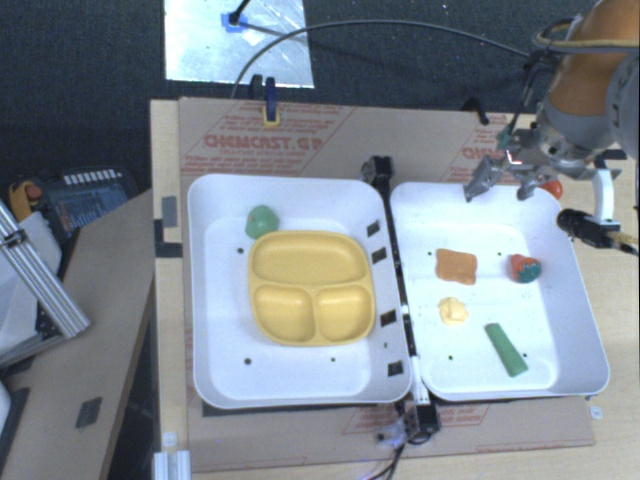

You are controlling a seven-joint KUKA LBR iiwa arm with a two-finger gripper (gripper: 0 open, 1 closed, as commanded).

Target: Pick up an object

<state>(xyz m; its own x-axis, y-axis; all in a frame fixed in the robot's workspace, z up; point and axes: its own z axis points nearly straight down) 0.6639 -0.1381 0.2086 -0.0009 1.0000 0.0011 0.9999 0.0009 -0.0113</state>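
From the camera view above the desk [170, 268], the grey arm with its orange band reaches in at the upper right. Its jaws [508, 183] hang spread apart with nothing between them, over the far edge of the right bin [590, 358]. In that bin lie an orange piece [456, 265], a pale yellow lump [453, 311] just nearer than it, a green stick [506, 349] toward the near corner, and a red and teal item [524, 267] by the right wall (all well apart from the jaws). The left bin [215, 368] holds a yellow divided tray [310, 286] with a green lump [262, 221] touching its far left corner.
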